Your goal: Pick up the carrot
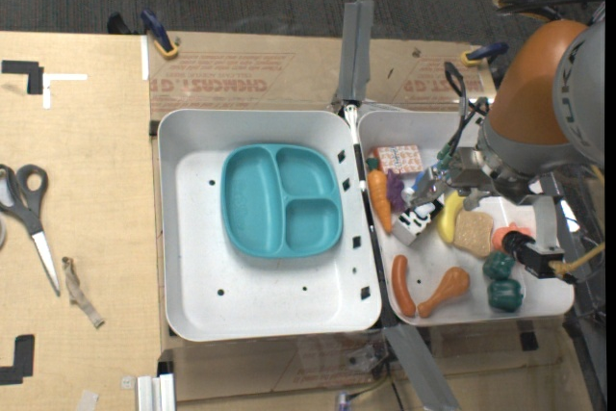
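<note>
Heads up, the carrot point(381, 200) is in a rough spot. It's lying in the right bin point(549, 311), hard against the left wall, long axis running along that wall, green top pointing to the far side. The jaws point(421, 203) hang just beside it on the right, low over the clutter. Can't tell from this angle whether they're wide or narrow; wrist and cables cover them, and nothing visibly sits between them.

Stuff that could bite you, imo:

1. Wall clearance. With the carrot that tight to the wall, 1 finger probably lands on the rim or divider instead of dropping beside it, and the grasp closes on air.
2. Wrong item. A black-and-white block point(415, 220) sits right under the jaws, w/ a banana point(448, 218) and a pink box point(398, 158) near. Come straight down from here and you likely pinch the block.
3. Roll-off. A tapered, smooth shape tends to squirt out if you grab near the tip, so go for the thick end.
4. Lookalike. The sausage point(401, 287) nearer the front is a similar color, so pls check the target.

The left bin point(183, 303) w/ the teal plate point(282, 201) is well apart, no issue there.
</note>
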Tool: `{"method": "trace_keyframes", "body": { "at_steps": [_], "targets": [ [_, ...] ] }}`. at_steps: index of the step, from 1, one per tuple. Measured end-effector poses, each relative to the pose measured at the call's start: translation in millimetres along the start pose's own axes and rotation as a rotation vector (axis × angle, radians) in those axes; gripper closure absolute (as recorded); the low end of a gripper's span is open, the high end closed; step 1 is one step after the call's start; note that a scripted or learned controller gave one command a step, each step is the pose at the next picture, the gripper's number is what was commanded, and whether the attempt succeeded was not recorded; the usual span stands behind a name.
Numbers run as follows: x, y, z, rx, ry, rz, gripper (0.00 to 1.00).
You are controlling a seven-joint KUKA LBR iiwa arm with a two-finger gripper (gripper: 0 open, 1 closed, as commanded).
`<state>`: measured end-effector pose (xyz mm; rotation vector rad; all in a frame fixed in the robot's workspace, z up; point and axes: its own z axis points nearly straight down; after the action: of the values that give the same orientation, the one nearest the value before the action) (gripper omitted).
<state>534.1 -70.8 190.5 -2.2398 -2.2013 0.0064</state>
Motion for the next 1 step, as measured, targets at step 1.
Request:
{"method": "trace_keyframes", "body": {
  "at_steps": [1],
  "targets": [
    [69.6,42.8,-0.9,-0.002,0.0,-0.148,0.0]
  ]
}}
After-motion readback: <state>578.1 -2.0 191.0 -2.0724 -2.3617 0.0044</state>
